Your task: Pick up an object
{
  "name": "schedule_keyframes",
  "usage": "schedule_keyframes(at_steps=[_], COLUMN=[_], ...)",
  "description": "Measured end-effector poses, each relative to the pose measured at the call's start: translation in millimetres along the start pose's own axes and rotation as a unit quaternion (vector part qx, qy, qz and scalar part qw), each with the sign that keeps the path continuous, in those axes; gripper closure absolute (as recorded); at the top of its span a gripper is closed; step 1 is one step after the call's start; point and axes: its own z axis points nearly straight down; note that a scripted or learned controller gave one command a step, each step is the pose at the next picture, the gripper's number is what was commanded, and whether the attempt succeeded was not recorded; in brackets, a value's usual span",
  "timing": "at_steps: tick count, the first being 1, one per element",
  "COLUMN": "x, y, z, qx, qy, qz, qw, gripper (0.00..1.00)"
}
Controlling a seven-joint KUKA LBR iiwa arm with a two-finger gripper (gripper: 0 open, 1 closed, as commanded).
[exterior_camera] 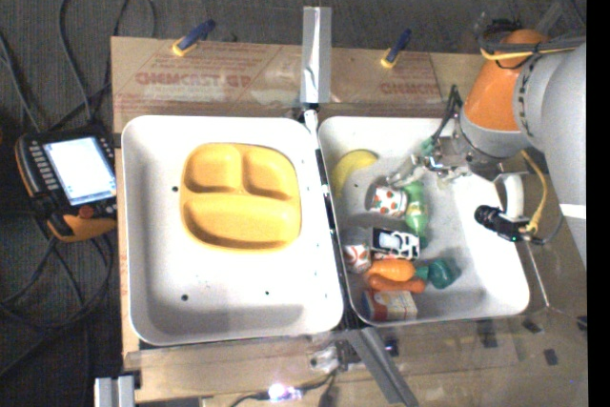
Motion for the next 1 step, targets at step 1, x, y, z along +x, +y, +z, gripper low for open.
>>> schedule_keyframes(at_steps=[1], x=[0.3], y=[1.1], z=[-10.2], qx=[-0.001], qy=[-0.001], qz=[-0.001], qw=[1.0], gripper=[1.0])
